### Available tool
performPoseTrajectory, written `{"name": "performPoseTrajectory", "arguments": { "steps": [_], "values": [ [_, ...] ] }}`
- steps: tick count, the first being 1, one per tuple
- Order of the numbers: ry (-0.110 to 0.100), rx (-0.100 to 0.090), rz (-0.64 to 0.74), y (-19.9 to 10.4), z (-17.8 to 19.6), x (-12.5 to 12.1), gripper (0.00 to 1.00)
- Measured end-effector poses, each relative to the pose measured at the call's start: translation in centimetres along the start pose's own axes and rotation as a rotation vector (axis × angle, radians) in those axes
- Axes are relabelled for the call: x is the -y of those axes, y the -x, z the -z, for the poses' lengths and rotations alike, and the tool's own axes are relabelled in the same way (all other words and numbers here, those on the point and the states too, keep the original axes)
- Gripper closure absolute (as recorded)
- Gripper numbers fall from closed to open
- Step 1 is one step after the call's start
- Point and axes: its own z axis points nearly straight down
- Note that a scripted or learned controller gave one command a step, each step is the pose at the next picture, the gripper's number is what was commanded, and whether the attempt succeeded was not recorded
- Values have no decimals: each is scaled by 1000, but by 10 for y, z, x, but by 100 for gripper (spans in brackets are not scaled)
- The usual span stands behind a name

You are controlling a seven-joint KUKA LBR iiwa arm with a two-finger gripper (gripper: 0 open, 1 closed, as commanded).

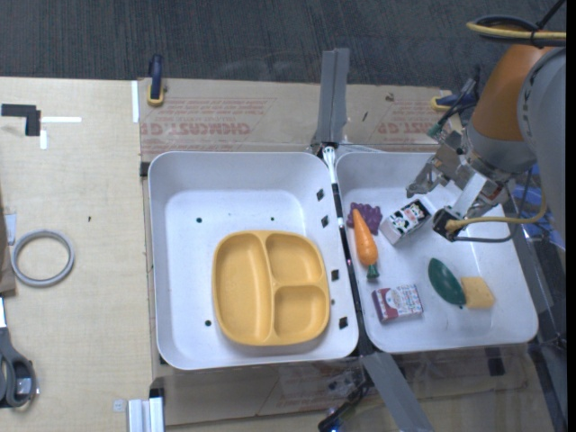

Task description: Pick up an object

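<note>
1. The right bin [508,327] holds purple grapes [364,216] and a carrot [364,241] along its left wall. A maroon box [397,302] sits near its front edge, and a green piece [445,280] touches a yellow block [478,292] toward the front right corner.
2. The left bin [180,187] carries a yellow divided plate [270,286].
3. On the bench left of the bins lies a grey ring [40,257]. Scissors [13,381] are cut off at the bench's left edge.
4. A black-and-white carton [407,220] lies tilted in the right bin's rear half, just right of the grapes. Its print is too small to read.
5. The gripper [432,184] hangs over the right bin's rear, just beside the carton. Whether it is parted or closed, or touches the carton, cannot be told.
</note>
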Motion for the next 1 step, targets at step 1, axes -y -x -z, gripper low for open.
{"name": "performPoseTrajectory", "arguments": {
  "steps": [1],
  "values": [
    [-2,-1,-555,56,-17,69,0]
  ]
}}
